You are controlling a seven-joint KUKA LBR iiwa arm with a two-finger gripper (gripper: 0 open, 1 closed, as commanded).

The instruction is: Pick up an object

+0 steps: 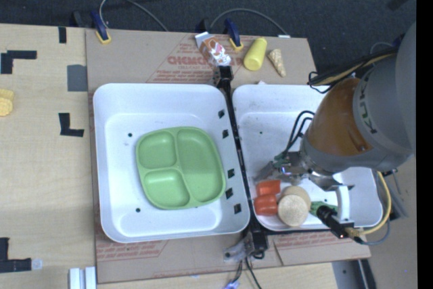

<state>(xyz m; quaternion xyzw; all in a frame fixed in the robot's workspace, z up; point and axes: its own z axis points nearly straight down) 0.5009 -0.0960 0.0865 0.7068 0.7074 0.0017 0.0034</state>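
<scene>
Camera view places the end effector (pixel 292 169), grip state indeterminate, directly above the red object (pixel 268 197) beside the tan round object (pixel 293 206).

Grey arm (pixel 352 125) in from the right; wrist bent low — orange-banded

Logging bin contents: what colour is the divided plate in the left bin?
Light green, all three compartments alike; the divided plate shows plainly in the camera view.
</scene>
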